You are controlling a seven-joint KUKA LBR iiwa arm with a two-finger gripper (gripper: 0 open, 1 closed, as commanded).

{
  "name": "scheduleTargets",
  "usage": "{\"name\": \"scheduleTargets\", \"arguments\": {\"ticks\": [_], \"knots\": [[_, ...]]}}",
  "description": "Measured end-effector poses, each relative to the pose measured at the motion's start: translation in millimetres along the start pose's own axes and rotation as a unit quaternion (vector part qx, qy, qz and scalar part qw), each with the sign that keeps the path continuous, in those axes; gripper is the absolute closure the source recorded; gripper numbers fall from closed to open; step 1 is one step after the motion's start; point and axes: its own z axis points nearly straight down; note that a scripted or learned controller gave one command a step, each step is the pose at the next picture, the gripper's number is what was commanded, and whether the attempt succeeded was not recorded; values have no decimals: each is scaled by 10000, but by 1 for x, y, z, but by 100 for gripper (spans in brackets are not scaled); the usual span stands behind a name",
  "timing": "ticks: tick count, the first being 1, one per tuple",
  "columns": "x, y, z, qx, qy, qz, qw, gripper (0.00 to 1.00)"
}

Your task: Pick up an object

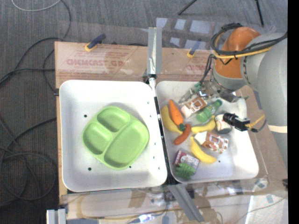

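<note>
Down at the front edge, nearest us, sits a small packet with a red top and green bottom (185, 164), well below the gripper (204, 93). Now up to the gripper itself, low over the back of the right bin (250, 164), under the orange band (236, 45) of the arm; it's buried among the items and I cannot tell whether it is clenched or released, or whether it has anything. Right under it lies a white and brown snack packet (194, 106), with a green bottle (208, 111) just beside that. A touch to the left stands an orange carrot (175, 111), touching a yellow banana (167, 120) along the bin's left wall. Just below the gripper, a second banana (204, 126) and a red-orange chilli (183, 134) cross paths. Further down, a white packet with red print (216, 143) and a third banana (202, 153). Way off left, a green divided plate (116, 136) sits in the left bin (70, 171).
</note>
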Motion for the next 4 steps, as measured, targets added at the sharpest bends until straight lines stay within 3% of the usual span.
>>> {"name": "scheduleTargets", "arguments": {"ticks": [1,2,3,4], "knots": [[-14,19,2,62,53,-245,9997,0],[-29,-2,1,11,47,-990,9951,0],[-30,3,-14,-69,11,-993,9950,100],[-5,-17,-5,33,74,-1550,9879,100]]}}
